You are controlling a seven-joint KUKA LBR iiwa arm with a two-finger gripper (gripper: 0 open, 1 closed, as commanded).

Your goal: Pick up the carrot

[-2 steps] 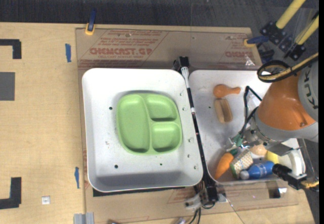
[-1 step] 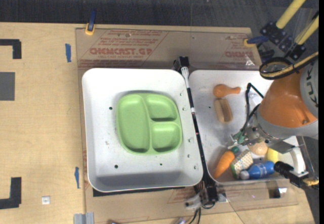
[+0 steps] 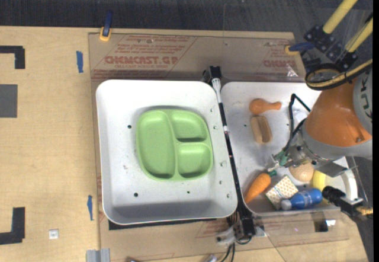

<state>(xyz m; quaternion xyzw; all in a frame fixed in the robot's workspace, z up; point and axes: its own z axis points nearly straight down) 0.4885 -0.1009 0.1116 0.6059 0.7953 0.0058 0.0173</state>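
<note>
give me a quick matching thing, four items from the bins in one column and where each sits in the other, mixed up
Items:
1. carrot
2. green divided plate
3. blue bottle
4. bread roll

Places:
a. middle of the left bin
b. upper part of the right bin
c. right bin's near-left corner
d. right bin's near edge, lying right of the carrot

Pairs: 1-c, 2-a, 3-d, 4-b
</note>
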